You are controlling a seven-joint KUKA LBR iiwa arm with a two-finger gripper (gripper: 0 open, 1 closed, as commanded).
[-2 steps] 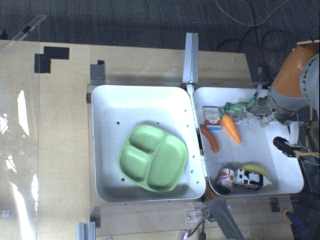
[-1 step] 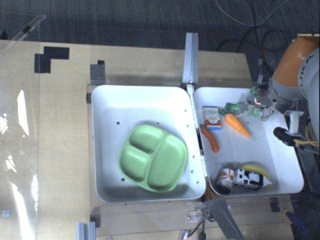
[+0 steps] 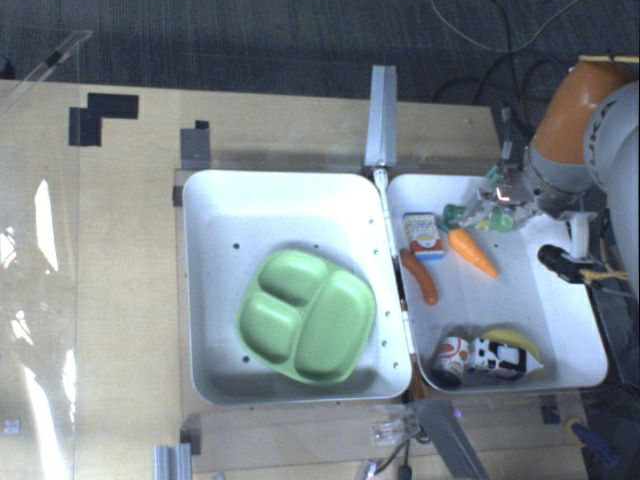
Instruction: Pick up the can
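can (image 3: 452,360) lies on side in right bin (image 3: 570,313), pressed into front-left corner, black-white toy (image 3: 498,360) and banana (image 3: 515,340) touching beside. open floor mid-bin. gripper (image 3: 497,206) at far edge above carrot (image 3: 471,251), well apart; grip state unclear.

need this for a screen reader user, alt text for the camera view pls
A grey and orange robot arm reaches over the right white bin, which holds a can, carrot, sausage, banana and small carton. The left bin holds a green divided plate.
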